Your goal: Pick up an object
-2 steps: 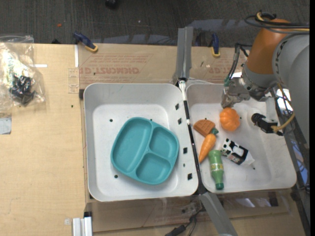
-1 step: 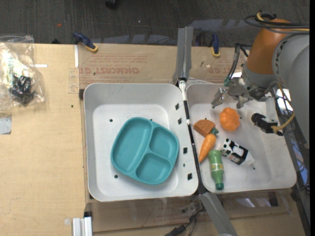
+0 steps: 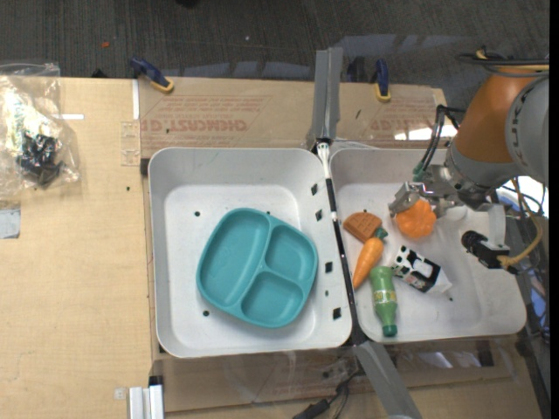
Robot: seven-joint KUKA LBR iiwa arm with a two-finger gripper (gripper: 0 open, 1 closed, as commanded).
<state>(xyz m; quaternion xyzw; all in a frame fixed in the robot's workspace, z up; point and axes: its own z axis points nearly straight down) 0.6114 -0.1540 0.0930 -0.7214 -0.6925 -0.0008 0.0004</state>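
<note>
My gripper [image 3: 418, 201] is over the upper middle of the right bin [image 3: 489, 317]. Its two grey fingers [image 3: 403, 202] straddle the top of a round orange fruit [image 3: 417, 222], which sits between them. Left of the fruit lies a brown toy pastry [image 3: 362, 225]. Below that are an orange carrot [image 3: 368, 262] and a green bottle [image 3: 383, 298], both lying near the bin's left wall. A black-and-white toy [image 3: 417, 269] rests just under the fruit.
The left bin [image 3: 175, 190] holds a teal divided plate [image 3: 258, 267]. A grey divider [image 3: 336, 234] separates the bins. A plastic bag of parts [image 3: 31, 133] lies on the bench at far left. Cables and a black fitting [image 3: 485, 247] hang at the arm's right.
</note>
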